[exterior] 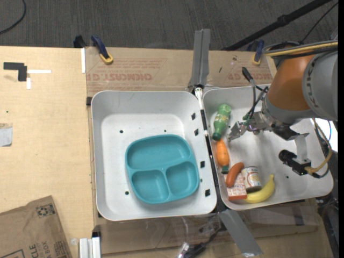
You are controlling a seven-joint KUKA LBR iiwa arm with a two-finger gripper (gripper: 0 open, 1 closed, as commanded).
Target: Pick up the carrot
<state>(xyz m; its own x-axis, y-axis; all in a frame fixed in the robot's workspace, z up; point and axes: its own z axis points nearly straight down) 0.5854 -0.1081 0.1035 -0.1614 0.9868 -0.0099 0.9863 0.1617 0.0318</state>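
The carrot (221, 153) is a short orange piece lying along the left wall of the right bin (317, 184), just below a green bottle (221, 121). My gripper (238, 130) hangs over the right bin, a little above and to the right of the carrot and close beside the bottle. It has nothing visibly in its grasp. The grey arm with its orange band (287, 87) comes in from the right.
Below the carrot lie a reddish sausage (234, 173), a small can (251, 177), a red and white box (236, 192) and a banana (262, 191). The left bin (107, 144) holds a teal divided plate (162, 168). A metal divider (201, 63) stands between the bins.
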